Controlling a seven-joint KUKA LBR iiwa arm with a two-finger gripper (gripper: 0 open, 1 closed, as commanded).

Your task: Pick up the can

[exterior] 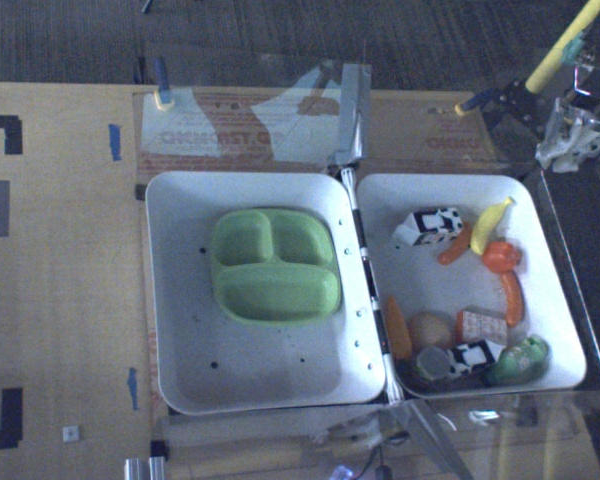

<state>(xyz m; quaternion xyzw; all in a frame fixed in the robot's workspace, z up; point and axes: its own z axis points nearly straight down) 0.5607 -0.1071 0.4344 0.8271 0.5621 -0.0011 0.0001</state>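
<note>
While partly hidden, the can (432,362) seemingly touches the carton (474,355).

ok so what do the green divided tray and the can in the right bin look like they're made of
The green divided tray: probably molded plastic, matte, with soft rounded ridges and one even color. The can, at the right bin's near edge: likely metal, given its dull grey round top, though it is small and blurry, so a plastic toy is possible.
</note>
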